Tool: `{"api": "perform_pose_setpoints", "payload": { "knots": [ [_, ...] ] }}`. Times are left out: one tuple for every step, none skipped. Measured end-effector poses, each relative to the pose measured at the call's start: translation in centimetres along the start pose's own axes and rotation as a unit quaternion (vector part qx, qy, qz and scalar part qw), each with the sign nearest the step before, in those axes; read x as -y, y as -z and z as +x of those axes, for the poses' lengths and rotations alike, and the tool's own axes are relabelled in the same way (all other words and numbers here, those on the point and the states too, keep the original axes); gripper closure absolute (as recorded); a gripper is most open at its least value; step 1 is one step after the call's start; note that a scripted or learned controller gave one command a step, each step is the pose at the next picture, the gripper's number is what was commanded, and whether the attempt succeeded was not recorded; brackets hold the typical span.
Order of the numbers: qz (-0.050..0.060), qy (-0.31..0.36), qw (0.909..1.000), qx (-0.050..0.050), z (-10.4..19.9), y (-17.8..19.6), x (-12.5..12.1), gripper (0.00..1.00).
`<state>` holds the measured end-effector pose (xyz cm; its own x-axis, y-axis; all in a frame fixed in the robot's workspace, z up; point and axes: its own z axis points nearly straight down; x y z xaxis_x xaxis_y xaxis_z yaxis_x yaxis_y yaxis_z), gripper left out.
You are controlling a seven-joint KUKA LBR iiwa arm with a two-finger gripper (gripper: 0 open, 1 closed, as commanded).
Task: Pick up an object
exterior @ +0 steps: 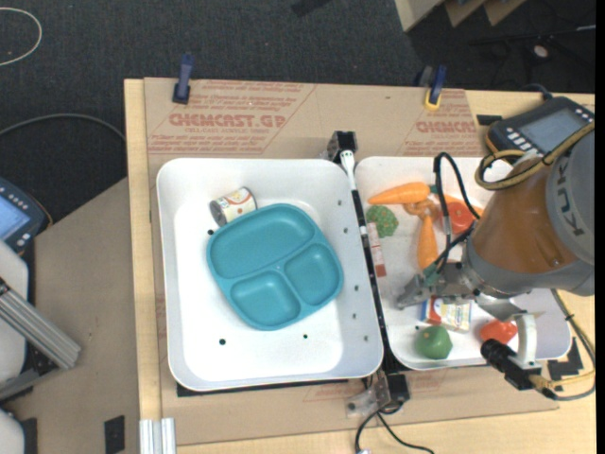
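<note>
The right bin [380, 172] holds several toy foods: an orange carrot [399, 195], a green broccoli [382, 220], a second carrot [427, 244] lying upright in the view, a red-orange round piece [460, 214], a green round fruit [434, 341], a red piece [498, 330] and a small white packet [456, 314]. My gripper [430, 289] is low in this bin, just above the packet and the green fruit and below the second carrot. The arm's grey and orange body hides the bin's right half.
The left bin [172, 253] carries a teal divided plate [274, 265] and a small tin can [232, 204] at its back left. A black bar [357, 218] runs between the bins. A control pendant [534, 130] lies at the back right of the bench.
</note>
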<state>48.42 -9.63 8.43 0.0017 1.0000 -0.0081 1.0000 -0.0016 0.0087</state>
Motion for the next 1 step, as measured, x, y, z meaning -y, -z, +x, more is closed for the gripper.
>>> {"api": "perform_pose_setpoints", "payload": {
  "knots": [
    [0.0,-0.001,1.0,-0.001,0.18,0.44,-0.43,0.0]
  ]
}}
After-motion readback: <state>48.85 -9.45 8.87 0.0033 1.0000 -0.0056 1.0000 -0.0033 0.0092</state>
